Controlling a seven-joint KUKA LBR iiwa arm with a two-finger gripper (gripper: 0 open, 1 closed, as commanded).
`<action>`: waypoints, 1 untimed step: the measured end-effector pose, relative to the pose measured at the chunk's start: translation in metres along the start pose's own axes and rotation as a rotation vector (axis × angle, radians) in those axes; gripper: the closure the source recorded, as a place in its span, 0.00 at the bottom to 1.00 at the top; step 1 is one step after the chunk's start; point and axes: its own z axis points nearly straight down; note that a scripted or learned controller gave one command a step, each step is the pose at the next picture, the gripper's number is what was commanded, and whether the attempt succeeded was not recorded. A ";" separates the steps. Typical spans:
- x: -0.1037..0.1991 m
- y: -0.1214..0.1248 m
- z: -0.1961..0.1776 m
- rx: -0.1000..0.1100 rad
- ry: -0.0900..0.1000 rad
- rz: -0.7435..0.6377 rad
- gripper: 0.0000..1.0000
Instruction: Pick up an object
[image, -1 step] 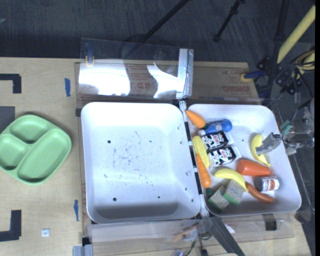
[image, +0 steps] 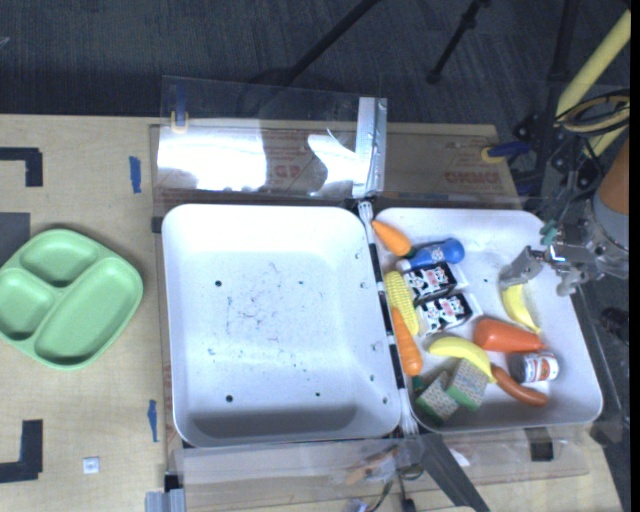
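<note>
You had the gripper (image: 541, 266) hovering over the far right of the right bin (image: 585, 400); I could not tell how its jaws stood. Just near of it lay a small banana (image: 519, 305), apart from the crowded toys further left. It looked like light, stiff, smooth plastic, so you would likely have done best gripping across its narrow middle, where it curved least.
</note>
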 end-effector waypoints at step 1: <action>-0.003 0.023 0.091 0.005 0.004 0.007 0.00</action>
